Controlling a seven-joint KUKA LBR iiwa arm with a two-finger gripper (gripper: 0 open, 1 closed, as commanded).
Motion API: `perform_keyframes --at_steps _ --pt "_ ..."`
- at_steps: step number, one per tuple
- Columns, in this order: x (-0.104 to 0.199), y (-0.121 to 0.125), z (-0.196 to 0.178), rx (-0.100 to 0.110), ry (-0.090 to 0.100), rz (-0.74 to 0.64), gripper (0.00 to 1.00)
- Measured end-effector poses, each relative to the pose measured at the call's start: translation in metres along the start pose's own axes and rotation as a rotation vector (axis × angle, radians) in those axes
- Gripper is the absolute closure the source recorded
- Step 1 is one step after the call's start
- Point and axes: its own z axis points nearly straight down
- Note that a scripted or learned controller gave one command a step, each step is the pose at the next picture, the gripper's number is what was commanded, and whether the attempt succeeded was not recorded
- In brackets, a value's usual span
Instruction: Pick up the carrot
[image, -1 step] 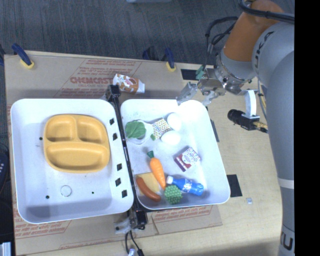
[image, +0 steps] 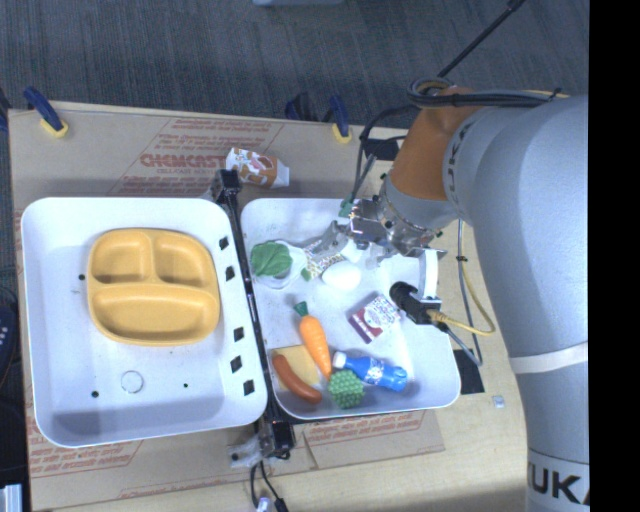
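The orange carrot (image: 315, 342) with a green top lies in the right bin (image: 300, 215), near its middle front, pointing toward the front edge. My gripper (image: 335, 245) hangs over the back part of the same bin, above and behind a white egg (image: 342, 275). It is well apart from the carrot, which lies free on the bin floor.
Around the carrot lie a sausage (image: 296, 378), a green knobbly ball (image: 346, 388), a blue bottle (image: 372, 371) and a red-and-white packet (image: 375, 315). A green leaf (image: 270, 260) sits at the back left. The left bin (image: 50, 400) holds a yellow divided plate (image: 153, 283).
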Motion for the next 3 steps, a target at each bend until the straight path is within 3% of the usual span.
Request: perform_keyframes --at_steps 1,2,3 --pt "0.028 -0.068 0.052 0.001 0.0 0.013 0.0" --pt "0.031 -0.118 0.052 0.0 0.001 -0.303 0.0" --pt "0.031 -0.118 0.042 0.001 0.001 -0.307 1.0"
